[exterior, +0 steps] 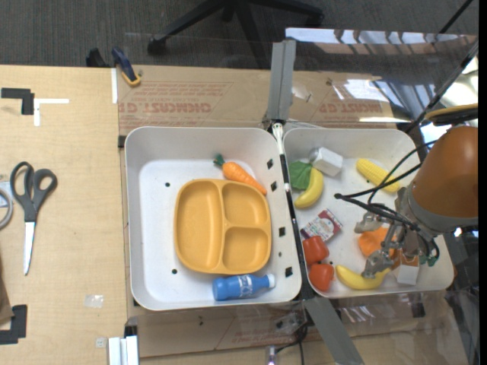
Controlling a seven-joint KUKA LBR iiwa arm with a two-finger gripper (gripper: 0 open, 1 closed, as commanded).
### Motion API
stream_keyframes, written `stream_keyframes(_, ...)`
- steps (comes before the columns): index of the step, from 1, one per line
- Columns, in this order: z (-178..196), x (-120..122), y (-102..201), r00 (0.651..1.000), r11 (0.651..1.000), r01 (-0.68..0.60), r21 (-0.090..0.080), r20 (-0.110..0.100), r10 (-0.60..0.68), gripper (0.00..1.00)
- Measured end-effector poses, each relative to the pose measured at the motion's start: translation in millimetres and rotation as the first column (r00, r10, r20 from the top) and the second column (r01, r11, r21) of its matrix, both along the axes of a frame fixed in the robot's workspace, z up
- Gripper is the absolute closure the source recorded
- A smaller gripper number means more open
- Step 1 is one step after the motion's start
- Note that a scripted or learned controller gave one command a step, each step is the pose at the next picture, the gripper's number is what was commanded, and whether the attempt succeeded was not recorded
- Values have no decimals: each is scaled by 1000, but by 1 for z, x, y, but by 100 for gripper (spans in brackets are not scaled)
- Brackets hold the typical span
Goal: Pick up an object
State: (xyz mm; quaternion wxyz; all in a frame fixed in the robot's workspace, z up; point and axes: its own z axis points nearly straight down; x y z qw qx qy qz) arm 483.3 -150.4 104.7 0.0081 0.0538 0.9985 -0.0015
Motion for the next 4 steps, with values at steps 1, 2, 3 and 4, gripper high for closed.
stream_keyframes(1, 9, 1, 0, 1000, 1000, -2, -1, 3, 2, 100)
stream_keyframes(2, 9, 1, 0, 1000, 1000, -2, -1, 3, 2, 0)
stream_keyframes(3, -12, 11, 1, 1000, 1000, -29, 2, -11, 29, 0)
stream_keyframes(4, -1, 13, 1, 999, 1000, -31, -1, -6, 31, 100)
